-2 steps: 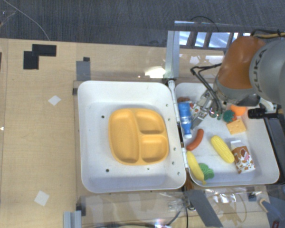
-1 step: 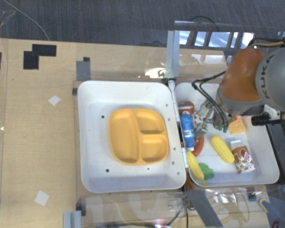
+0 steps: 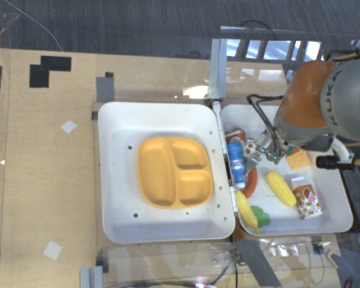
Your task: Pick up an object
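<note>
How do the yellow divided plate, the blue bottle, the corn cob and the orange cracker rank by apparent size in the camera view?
1. yellow divided plate
2. blue bottle
3. corn cob, close to the bottle, so unsure
4. orange cracker

Right white bin [image 3: 342, 218] holds: blue plastic bottle [image 3: 236, 158] lying along the left wall, over a red-orange piece [image 3: 251, 183]; yellow plastic banana [image 3: 246, 209] touching green broccoli toy [image 3: 261, 216]; yellow corn cob [image 3: 281, 188] tilted mid-bin; orange cracker square [image 3: 298, 159]; small printed snack carton [image 3: 306, 201].

yellow divided tray [image 3: 174, 171], black tape marks [image 3: 50, 69]
</note>
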You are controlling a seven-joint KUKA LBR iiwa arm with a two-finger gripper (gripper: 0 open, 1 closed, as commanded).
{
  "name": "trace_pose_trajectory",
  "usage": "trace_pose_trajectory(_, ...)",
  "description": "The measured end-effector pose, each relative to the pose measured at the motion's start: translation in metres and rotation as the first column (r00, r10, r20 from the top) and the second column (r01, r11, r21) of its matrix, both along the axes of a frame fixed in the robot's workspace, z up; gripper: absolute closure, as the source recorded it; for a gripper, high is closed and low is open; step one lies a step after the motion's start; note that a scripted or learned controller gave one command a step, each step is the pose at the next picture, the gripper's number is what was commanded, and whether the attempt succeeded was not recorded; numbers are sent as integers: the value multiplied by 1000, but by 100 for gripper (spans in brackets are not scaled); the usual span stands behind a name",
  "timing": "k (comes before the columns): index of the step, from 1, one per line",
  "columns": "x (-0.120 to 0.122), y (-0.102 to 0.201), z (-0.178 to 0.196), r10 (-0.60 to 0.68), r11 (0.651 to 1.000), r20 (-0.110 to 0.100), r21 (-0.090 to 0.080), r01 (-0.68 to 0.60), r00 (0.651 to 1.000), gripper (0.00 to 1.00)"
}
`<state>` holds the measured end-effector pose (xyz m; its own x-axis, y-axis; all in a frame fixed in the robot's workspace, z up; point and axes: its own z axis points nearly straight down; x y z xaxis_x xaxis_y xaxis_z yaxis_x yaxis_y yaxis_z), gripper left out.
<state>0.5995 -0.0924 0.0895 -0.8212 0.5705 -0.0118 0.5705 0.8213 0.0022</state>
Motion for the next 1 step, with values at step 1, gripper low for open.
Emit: trace_pose_trajectory(1,4,1,14,6,1000,14,-1,-6,1000,100)
